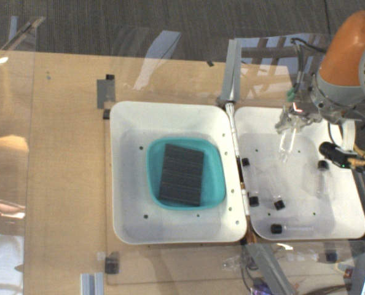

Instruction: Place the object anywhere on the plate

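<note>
A dark grey ribbed rectangular object (182, 174) lies flat in the middle of the teal plate (215, 183), which sits in the left white bin (122, 183). My gripper (287, 134) hangs over the upper part of the right white bin (348, 217), well to the right of the plate and apart from the object. I see nothing held at its tip. The orange band of the arm (348, 48) is at the upper right.
Several small black pieces (279, 204) are scattered across the right bin's floor. A metal divider post (231, 66) stands between the bins at the back. Cables (342, 155) trail by the wrist. Wooden bench surface (47, 165) extends to the left.
</note>
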